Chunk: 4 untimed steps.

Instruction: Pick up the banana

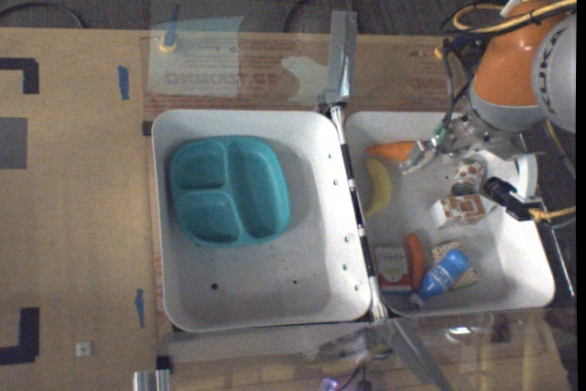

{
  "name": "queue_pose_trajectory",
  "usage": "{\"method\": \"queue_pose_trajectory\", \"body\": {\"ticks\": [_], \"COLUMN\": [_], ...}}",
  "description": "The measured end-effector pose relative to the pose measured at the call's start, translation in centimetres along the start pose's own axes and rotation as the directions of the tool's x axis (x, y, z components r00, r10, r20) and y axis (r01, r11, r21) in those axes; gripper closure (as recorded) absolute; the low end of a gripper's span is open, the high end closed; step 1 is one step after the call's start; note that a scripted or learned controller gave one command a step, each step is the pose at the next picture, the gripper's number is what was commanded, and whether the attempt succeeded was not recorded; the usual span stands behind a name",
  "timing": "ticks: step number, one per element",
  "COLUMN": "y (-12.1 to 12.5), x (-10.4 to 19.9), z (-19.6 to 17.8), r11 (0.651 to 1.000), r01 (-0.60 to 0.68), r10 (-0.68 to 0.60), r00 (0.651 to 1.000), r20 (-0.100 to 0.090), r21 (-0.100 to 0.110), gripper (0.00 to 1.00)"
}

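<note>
Banana (pixel 379 186): lying in right bin (pixel 513 288), near left wall, just below an orange object (pixel 396 151). Gripper (pixel 428 149): positioned over upper part of right bin, just right of orange object, above and right of banana; finger state not discernible, nothing visibly pinched. Left bin (pixel 247 288): contains teal divided plate (pixel 229 190). Lower right bin: blue bottle (pixel 443 274), small red carton (pixel 394 268), orange carrot-like item (pixel 416 257).
</note>
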State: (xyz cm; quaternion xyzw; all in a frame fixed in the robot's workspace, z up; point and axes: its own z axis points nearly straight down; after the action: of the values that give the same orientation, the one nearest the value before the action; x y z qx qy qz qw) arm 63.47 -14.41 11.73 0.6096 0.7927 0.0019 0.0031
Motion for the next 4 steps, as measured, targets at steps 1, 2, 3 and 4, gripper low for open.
{"method": "queue_pose_trajectory", "body": {"ticks": [1, 2, 3, 4], "y": [-3.2, -3.2, 1.6, 2.1], "x": [3.6, 3.6, 2.0, 1.8], "z": [2.9, 2.9, 3.0, 1.7], "r11": [0.998, 0.998, 0.962, 0.962], "r01": [0.058, 0.058, 0.272, 0.271], "r10": [-0.058, -0.058, -0.272, -0.271], "r00": [0.998, 0.998, 0.962, 0.962], "r20": [0.002, 0.002, -0.008, 0.006], "r21": [-0.002, -0.002, 0.018, 0.001], "gripper": [0.00, 0.00, 0.00, 1.00]}}
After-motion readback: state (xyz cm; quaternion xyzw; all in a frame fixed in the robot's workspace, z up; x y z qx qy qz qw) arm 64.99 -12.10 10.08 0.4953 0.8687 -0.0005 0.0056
